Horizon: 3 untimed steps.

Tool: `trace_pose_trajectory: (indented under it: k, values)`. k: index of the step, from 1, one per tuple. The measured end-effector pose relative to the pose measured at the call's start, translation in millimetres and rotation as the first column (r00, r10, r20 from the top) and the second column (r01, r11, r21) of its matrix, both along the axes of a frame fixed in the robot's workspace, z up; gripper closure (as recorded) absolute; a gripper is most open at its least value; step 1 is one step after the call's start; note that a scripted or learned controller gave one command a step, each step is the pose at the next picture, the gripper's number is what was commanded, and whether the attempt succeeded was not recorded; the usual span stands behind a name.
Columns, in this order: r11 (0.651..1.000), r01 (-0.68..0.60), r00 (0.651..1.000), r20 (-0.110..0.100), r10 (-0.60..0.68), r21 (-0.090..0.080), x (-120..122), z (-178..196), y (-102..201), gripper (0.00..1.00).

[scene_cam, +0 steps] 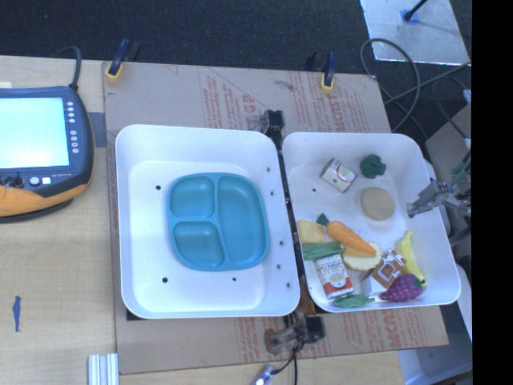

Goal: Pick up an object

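Jaws [423, 204] at R bin [428, 160] edge, state unclear; carrot [351, 236], cookie [377, 204], banana [409, 254] nearby.

Toy foods [353, 263] heaped, right bin's [433, 184] near end.

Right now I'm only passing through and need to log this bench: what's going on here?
A robot arm is reaching in from the right, its pincer at the right rim of the right bin, holding nothing. That bin holds toy food: a carrot, a banana, grapes, a small can, a round cookie and a little carton. The left bin holds a blue divided plate. Nothing has been picked up yet.
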State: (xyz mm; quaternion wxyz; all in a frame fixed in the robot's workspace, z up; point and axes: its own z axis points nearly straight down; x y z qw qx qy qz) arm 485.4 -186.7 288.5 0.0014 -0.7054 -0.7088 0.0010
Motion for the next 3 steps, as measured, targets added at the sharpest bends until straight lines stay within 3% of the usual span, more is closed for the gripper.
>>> trace_pose_trajectory:
  k: [1, 2, 3]
  values:
    - [1.000, -0.001, 1.000, -0.001, 0.001, -0.001, -8, -100, -25, 0.00]
    - [1.000, -0.002, 1.000, -0.002, 0.002, -0.001, 62, -198, -25, 0.00]
    - [1.000, 0.001, 1.000, 0.002, -0.001, 0.000, 150, -196, -25, 0.00]
